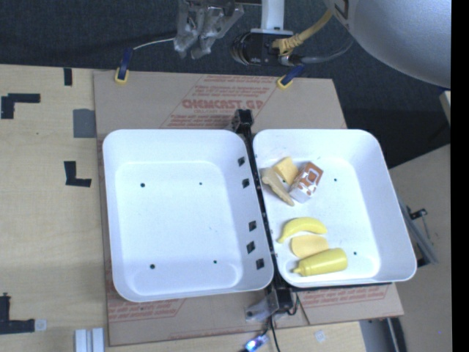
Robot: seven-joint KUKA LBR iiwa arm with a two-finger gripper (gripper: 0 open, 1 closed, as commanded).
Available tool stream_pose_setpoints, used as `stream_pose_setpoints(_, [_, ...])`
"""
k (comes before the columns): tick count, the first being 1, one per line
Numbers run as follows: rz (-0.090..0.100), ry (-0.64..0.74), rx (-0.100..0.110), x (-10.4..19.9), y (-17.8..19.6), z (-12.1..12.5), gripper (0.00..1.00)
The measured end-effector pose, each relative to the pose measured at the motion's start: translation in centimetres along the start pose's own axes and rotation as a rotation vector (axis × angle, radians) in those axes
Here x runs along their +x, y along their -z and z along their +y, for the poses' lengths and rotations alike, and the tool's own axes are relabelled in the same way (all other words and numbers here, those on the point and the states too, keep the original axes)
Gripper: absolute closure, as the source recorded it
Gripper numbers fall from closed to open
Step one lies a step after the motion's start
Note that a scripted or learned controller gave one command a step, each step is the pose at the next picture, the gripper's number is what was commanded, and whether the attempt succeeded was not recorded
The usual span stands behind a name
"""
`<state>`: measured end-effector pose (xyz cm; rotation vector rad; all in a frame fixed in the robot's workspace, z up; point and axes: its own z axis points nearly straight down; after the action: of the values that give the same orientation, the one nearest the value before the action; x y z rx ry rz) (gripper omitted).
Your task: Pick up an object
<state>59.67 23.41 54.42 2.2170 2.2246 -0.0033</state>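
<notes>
Metal-grey gripper (199,41) hangs at the top of the camera view, above the dark floor beyond the far edge of the table (44,196), well apart from both bins; it carries nothing, and whether it is spread or closed cannot be told from this angle. Just to its right stands a white post (272,6) with a yellow cable (304,35) looping off it, and the arm's big grey body (399,20) fills the upper right corner. Below lies a brown cardboard sheet (220,105) printed with red lettering, held at its far edge by two blue-and-yellow clips (122,72). On that sheet sit the two shallow bins side by side, touching along a line of black clips. Left bin (117,160) shows bare white floor with small dark dots. Right bin (366,160) holds all the objects, clustered toward its left half: a small yellow block (285,171) touching a tan piece (277,189) near the divider, a white-and-orange carton (308,181) just beside them, then nearer the camera a yellow banana (302,228), a pale yellow wedge (306,245) under it, and a yellow mustard bottle (321,262) lying on its side near the front wall.
</notes>
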Motion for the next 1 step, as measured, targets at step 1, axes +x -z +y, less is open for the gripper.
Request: stream_pose_setpoints(1, [0.000,0.000,0.001,-0.01,-0.04,0.00,0.00])
